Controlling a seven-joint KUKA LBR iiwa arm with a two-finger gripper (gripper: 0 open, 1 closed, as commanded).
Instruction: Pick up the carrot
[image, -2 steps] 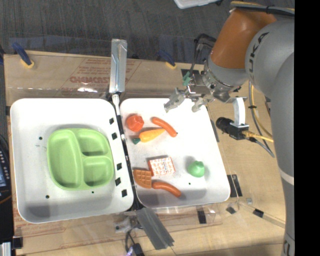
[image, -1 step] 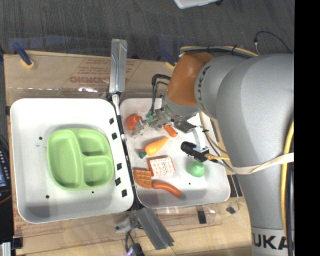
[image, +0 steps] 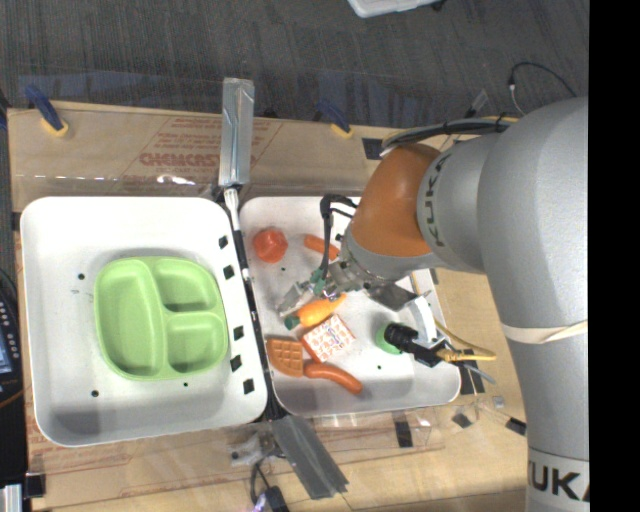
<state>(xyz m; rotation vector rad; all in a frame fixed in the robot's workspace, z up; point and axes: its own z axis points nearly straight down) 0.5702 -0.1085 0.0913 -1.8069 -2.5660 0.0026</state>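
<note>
The carrot (image: 318, 309) is orange with a green stub at its left end and lies tilted in the middle of the right bin (image: 400, 392). My gripper (image: 308, 293) is low over the carrot's upper left side, touching or nearly touching it. The arm's orange wrist hides the bin's upper right part. The view does not let me tell whether the carrot is gripped.
Around the carrot in the right bin lie a red tomato (image: 268, 243), a small orange piece (image: 318, 244), a waffle (image: 283, 355), a red-and-white packet (image: 330, 340), a sausage (image: 336, 376) and a green item (image: 386, 338). The left bin (image: 60, 250) holds a green divided plate (image: 160, 317).
</note>
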